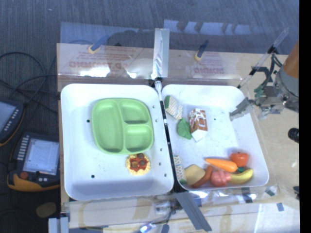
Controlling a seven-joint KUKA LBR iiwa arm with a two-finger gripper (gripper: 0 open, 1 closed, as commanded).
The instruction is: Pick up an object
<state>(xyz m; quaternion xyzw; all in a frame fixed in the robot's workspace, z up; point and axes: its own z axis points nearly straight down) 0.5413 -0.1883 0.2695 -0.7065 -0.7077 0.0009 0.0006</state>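
Claw (241, 111) hovers over right bin (214, 92); carton (198, 121) print unreadable

A green tray (122, 125) is set in the left bin (77, 178). Toy food is heaped in the right bin (218, 93). The gripper (243, 109) is held over its right edge.

You see dark grey carpet (146, 6) beyond the far side of the bench (277, 212), black cables (26, 69) trailing left, and a handheld control pendant (34, 161) lying there.
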